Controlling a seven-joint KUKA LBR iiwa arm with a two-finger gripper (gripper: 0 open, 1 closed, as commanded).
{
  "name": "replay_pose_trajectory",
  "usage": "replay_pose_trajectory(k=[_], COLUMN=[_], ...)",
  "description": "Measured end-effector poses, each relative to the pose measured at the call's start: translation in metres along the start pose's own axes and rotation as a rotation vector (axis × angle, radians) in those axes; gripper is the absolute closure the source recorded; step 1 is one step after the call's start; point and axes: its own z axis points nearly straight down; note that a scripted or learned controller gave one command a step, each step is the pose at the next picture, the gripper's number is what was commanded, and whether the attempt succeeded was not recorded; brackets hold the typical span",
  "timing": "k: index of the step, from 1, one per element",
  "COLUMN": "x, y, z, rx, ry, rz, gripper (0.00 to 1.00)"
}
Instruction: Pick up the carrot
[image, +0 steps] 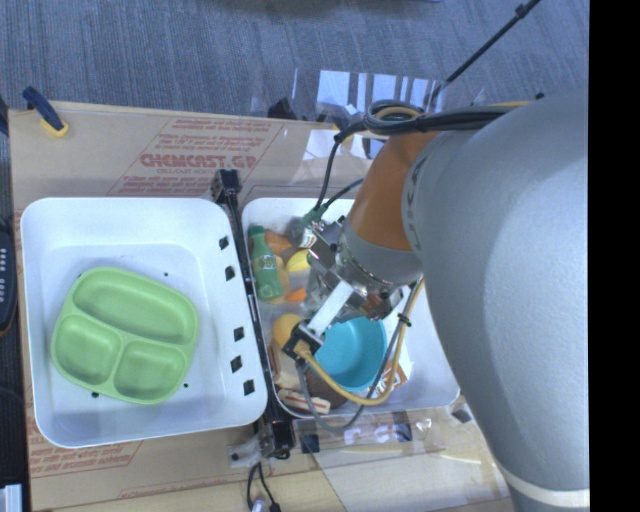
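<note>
In the right bin (435, 375), a small orange piece that looks like the carrot (296, 295) shows between a green bottle (265, 265) and the arm. Most of it is hidden. Another orange patch (279, 241) peeks out at the bottle's far end. My gripper (322, 268) is low in this bin, right beside the orange piece and a yellow lemon-like fruit (298, 263). The wrist covers its tip.
A blue bowl (356, 352) lies at the front of the right bin, with a yellow rounded thing (286, 328) to its left. A green divided plate (123, 333) lies in the left bin (60, 225). The large grey arm covers the right side.
</note>
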Motion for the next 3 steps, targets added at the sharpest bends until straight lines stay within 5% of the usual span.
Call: replay_pose_trajectory(k=[1, 2, 3], x=[-0.005, -0.005, -0.018], y=[-0.028, -0.028, 0.040], z=[-0.009, -0.009, 0.000], rx=[-0.002, 0.000, -0.007], ry=[-0.003, -0.003, -0.002], rz=[0.346, 0.346, -0.042], gripper=[1.00, 0.00, 0.00])
